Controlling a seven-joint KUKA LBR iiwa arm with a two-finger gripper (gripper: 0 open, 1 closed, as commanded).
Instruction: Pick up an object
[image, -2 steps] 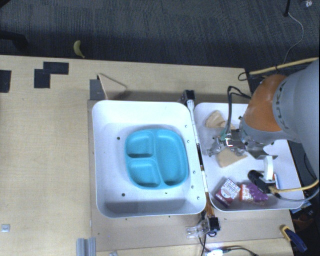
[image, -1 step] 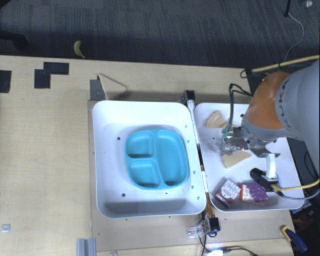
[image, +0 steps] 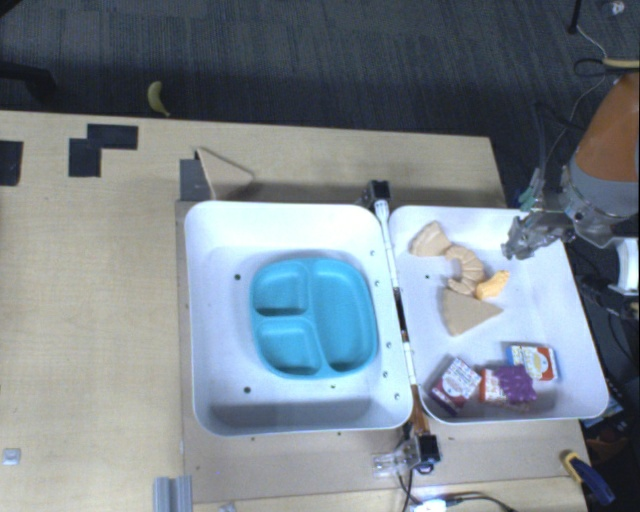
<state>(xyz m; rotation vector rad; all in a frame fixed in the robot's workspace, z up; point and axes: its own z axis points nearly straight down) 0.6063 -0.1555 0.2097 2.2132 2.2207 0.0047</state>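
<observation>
we find no words, numbers or brand names that we can read. printed wrappers lie at the near edge of the right bin (image: 590, 385): a red-and-white packet (image: 457, 380), a purple one (image: 510, 384) and a small carton (image: 531, 360) with a red-and-green label, but their print is too blurred to make out.

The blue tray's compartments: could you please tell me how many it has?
3. The blue tray lies in the left bin: a small compartment at the upper left, another at the lower left, and a long one along the right.
</observation>
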